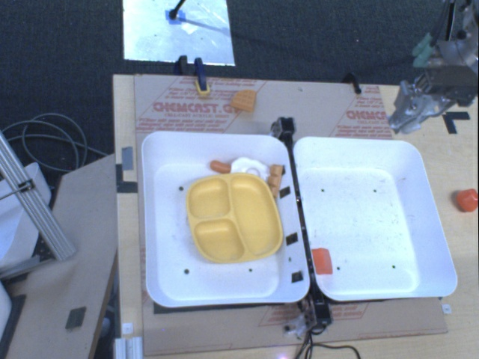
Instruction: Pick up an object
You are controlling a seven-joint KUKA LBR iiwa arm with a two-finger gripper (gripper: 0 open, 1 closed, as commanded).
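gripper (410, 114) noted at the upper right of the camera view, hanging above the bench just beyond the far right corner of the right bin (426, 200); its metal fingertips are blurred and we cannot tell whether they are parted or closed, and we see nothing between them. working from the near edge outward, we record a tangle of cable (310, 333) at the front of the bench where the two bins meet. next, an orange-red block (322, 260) lies in the near left corner of the right bin, close against the dividing wall. the left bin (161, 275) carries a yellow divided tray (233, 218), three compartments, lying flat and slightly turned, near the middle of the bin. just behind the tray we observe a white round piece (249, 167), partly hidden by the tray's far rim, with a small orange sausage-shaped item (220, 167) to its left and a tan block (275, 176) to its right near the bin wall; what each is exactly we cannot determine. outside the bins, a red object (466, 200) sits on the bench beside the right bin's right wall. farther back, on the printed cardboard sheet (179, 109), a tan waffle-like square (243, 100) rests apart from both bins, and a blue and yellow clamp (200, 77) grips the bench's far edge. farthest, a shiny metal plate (178, 21) lies on the dark floor.
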